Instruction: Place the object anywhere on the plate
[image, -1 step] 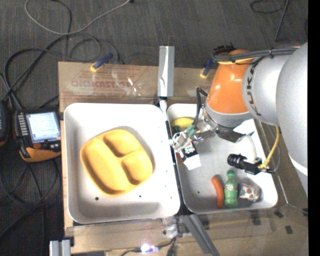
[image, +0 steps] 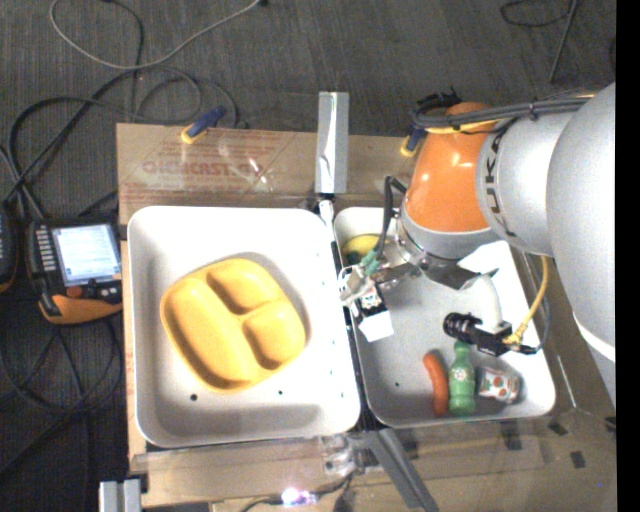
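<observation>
**Entry: surface (image: 200, 165) with 2 white bins, seen from above.**

1. Bin on the view's left (image: 150, 400): held 1 yellow plate (image: 235, 320) with 3 compartments, lying flat near the bin's middle and well apart from the loose items.
2. Bin on the view's right (image: 400, 405): its upper half was largely hidden beneath the grey and orange arm (image: 455, 190).
3. Hand (image: 365, 290): low over the right bin's left wall, near the divide between the 2 bins. Whether it was open or closed could not be told, and no item could be made out in it.
4. Yellow item (image: 360, 244): in the right bin's upper left corner, just beside the hand and partly covered by the arm. Its shape was too hidden to name.
5. Orange-red item (image: 436, 382): long, lying near the right bin's lower edge.
6. Green bottle (image: 460, 375): touching or just beside the orange-red item.
7. Small patterned container (image: 498, 386): beside the bottle, its detail blurred.

Which of these loose items the task meant could not be told. All 4 lay in the right bin.
</observation>
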